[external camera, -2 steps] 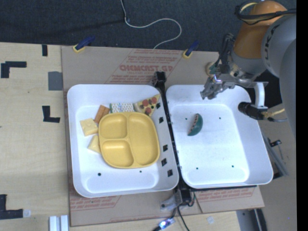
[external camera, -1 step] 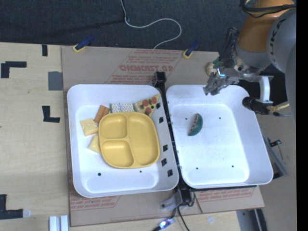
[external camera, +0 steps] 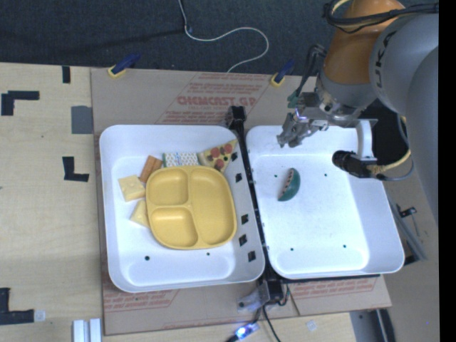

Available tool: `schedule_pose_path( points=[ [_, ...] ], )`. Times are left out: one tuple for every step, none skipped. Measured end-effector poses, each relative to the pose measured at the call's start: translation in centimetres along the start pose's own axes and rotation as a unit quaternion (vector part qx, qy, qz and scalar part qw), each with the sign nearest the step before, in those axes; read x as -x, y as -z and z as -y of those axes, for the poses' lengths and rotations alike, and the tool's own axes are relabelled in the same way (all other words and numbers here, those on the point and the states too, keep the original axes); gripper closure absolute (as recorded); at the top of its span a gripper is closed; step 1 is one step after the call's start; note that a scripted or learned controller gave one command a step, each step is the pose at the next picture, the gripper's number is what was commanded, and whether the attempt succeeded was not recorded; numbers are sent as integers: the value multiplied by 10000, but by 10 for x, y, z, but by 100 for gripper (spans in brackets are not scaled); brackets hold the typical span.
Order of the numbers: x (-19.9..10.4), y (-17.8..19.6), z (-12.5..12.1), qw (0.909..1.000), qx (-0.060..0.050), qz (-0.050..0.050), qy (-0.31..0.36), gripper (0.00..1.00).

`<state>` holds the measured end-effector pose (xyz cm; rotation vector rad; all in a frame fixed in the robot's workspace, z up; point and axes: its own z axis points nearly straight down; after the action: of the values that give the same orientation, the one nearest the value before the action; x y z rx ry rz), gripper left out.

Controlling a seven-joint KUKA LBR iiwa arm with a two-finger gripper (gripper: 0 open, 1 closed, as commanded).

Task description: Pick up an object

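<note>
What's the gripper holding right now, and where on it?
Nothing is held. The gripper hangs over the right bin's far left corner; the watermelon-slice toy lies apart on the bin floor.

Two white bins: the left bin (external camera: 114,255) and the right bin (external camera: 370,251). One yellow divided plate (external camera: 191,206), three compartments. One green watermelon-slice toy (external camera: 288,184), at the plate's three o'clock. At least five small flat pieces (external camera: 132,188) from nine to twelve o'clock

Red print is seen on the cardboard sheet (external camera: 214,95) under the bins, upside down and too blurred to be read. Dark letters, partly cut off, are seen on the grey arm (external camera: 399,55), roughly "UK". No other text can be made out.
</note>
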<state>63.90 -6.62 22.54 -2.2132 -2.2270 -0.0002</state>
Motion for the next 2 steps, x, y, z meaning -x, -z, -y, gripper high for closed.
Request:
schedule_pose_path(
  points=[
    [-47,-6,16,10000,-10,2,-4,100],
    [-88,-13,50,10000,-20,6,-12,100]
  ],
)
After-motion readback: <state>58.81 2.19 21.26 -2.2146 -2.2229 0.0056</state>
